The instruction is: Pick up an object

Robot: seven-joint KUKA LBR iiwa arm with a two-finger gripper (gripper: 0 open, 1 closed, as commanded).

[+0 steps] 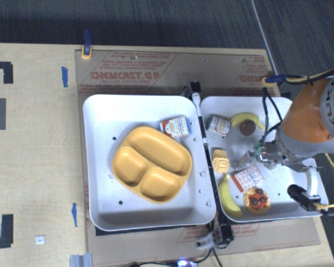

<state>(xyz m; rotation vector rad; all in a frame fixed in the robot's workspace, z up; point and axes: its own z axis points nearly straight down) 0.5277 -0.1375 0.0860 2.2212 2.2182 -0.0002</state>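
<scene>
My gripper (260, 152) hangs low over the middle of the right bin (307, 206), below the arm's orange band (304, 115). Just under it lies a red and white packet (248, 178). An orange and dark round toy (256, 200) sits at the bin's front, beside a yellow banana (227, 196) along the left wall. A corn piece (220, 161) lies left of the gripper. Farther back are a small white cup (219, 125), a second curved banana (245, 117) and a brown round piece (247, 128).
The left bin (97, 166) holds a yellow divided plate (151, 163) and a small orange and white carton (175, 126) at its back right. A black rod (200, 128) runs along the seam between the bins. Cables (268, 107) trail from the arm over the right bin.
</scene>
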